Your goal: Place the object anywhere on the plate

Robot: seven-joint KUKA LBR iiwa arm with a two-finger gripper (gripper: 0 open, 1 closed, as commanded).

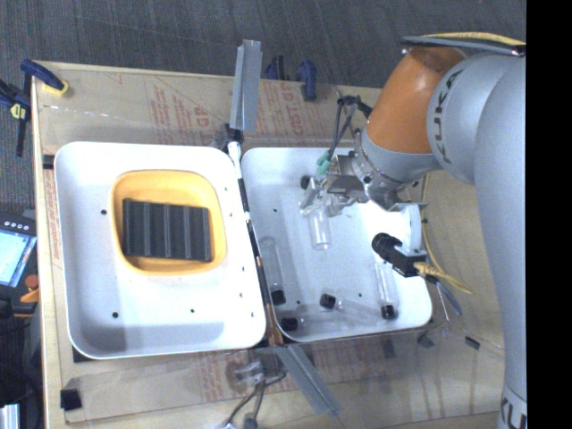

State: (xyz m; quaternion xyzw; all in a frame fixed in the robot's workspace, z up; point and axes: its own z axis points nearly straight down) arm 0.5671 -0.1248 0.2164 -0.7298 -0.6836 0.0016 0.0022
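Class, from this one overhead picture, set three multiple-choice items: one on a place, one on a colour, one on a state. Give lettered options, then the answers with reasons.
1. Where is the yellow plate?
A. in the left bin
B. in the right bin
C. on the floor

2. What colour is the band on the arm?
A. blue
B. green
C. orange

3. Where is the tool?
A. over the plate
B. over the right bin
C. outside both bins

Answers:
1 A, the plate lies in the left bin.
2 C, the band is orange.
3 B, the tool hangs above the right bin's floor.
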